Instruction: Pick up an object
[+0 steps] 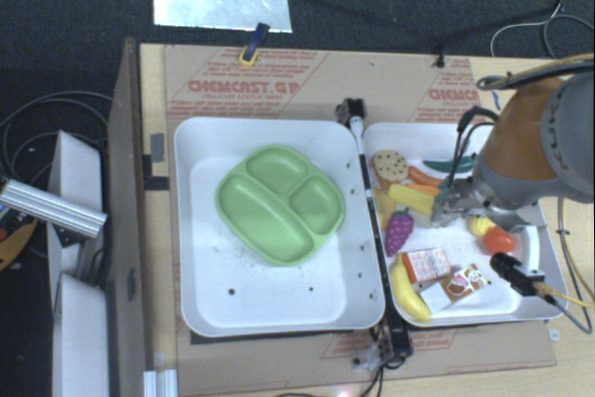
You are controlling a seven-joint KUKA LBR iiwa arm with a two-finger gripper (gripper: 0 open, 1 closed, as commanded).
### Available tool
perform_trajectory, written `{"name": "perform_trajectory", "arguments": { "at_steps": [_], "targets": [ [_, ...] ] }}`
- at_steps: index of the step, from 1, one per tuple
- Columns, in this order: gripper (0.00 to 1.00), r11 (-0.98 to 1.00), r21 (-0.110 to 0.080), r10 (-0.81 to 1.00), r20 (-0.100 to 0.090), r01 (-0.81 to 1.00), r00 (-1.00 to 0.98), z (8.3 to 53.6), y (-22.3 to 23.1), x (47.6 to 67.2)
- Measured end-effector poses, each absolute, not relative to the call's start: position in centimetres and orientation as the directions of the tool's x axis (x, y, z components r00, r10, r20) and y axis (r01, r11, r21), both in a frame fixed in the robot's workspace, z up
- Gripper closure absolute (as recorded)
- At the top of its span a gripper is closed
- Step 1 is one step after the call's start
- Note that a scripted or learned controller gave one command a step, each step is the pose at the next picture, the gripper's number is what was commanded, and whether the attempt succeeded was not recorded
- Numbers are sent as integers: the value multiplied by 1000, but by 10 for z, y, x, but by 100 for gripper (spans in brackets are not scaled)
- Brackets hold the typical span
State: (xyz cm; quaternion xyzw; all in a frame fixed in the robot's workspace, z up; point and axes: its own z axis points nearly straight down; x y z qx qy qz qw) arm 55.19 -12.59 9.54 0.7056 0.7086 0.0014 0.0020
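Banana (pixel 410 290) lies along the front-left corner of the right bin (pixel 544 311), nearest the camera. Just beside it, toward the front edge: a red-and-white carton (pixel 427 265) and a brown packet (pixel 464 283). Purple grapes (pixel 398 231) sit by the bin's left wall, a corn cob (pixel 413 197) behind them, and a cookie (pixel 389 165) near the back-left corner. Carrot (pixel 429 175) is beside the cookie. Red tomato-like piece (pixel 497 240) and small yellow piece (pixel 480 224) lie right of centre. Gripper (pixel 450 203) is down in the middle of the right bin, just beside the corn; cannot tell how the fingers stand. Left bin (pixel 200 293) carries a green divided plate (pixel 280 203) at its centre, tilted diagonally.
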Motion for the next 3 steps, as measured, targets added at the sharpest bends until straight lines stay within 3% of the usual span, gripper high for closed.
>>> {"name": "perform_trajectory", "arguments": {
  "at_steps": [1, 2, 3],
  "targets": [
    [0, 4, 5, 1000, -1, 1000, -4, 95, -126, 552],
    [0, 7, 5, 1000, -1, 1000, -7, 85, -129, 622],
    [0, 11, -28, 1000, 2, 1000, -10, 81, -112, 665]
  ]
}}
